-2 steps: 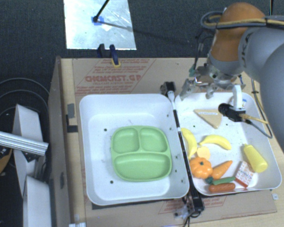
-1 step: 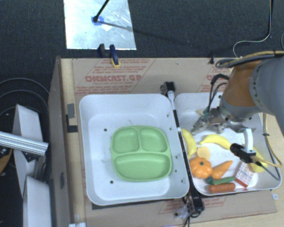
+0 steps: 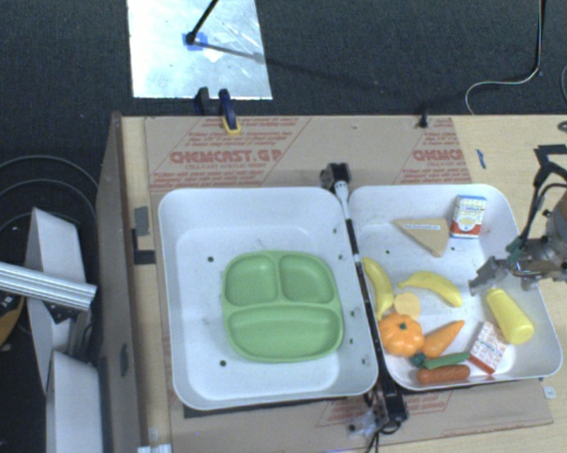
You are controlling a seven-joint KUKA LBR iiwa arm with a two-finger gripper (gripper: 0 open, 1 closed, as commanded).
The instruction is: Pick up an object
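A: Nearest, a sausage (image 3: 444, 375) lies along the right bin (image 3: 550, 350) front rim, close beside the orange carrot (image 3: 443, 338).

B: And the tool (image 3: 496, 270)?

A: Above the yellow bottle (image 3: 510, 315), which leans toward that bin's right wall; released or clenched, I cannot tell. Bare floor lies behind the bottle.
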